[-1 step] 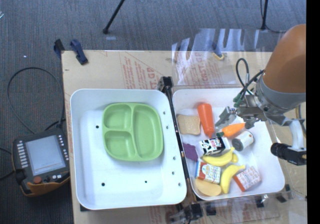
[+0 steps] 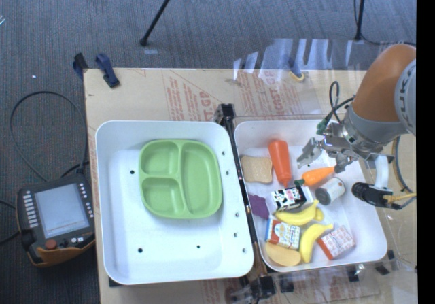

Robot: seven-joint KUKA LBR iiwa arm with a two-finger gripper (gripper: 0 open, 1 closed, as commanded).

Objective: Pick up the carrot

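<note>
The carrot [image 2: 317, 176], small and orange with a green tip at its left end, lies in the right bin [image 2: 255, 131] near the middle. My gripper [image 2: 323, 158] hangs just above and behind it. The fingers are spread apart, one finger [image 2: 306, 154] to the carrot's upper left and the other near its right end. Nothing is held between them. The carrot rests on the bin floor, just beyond a grey can [image 2: 330, 190] and a milk carton [image 2: 291, 196].
Crowded around the carrot are an orange bottle [image 2: 279, 161], a toast slice [image 2: 256, 169], bananas [image 2: 307, 224], a juice box [image 2: 283, 233], a red box [image 2: 336, 243] and a purple piece [image 2: 258, 206]. A green divided plate [image 2: 181, 178] sits in the left bin [image 2: 122, 255].
</note>
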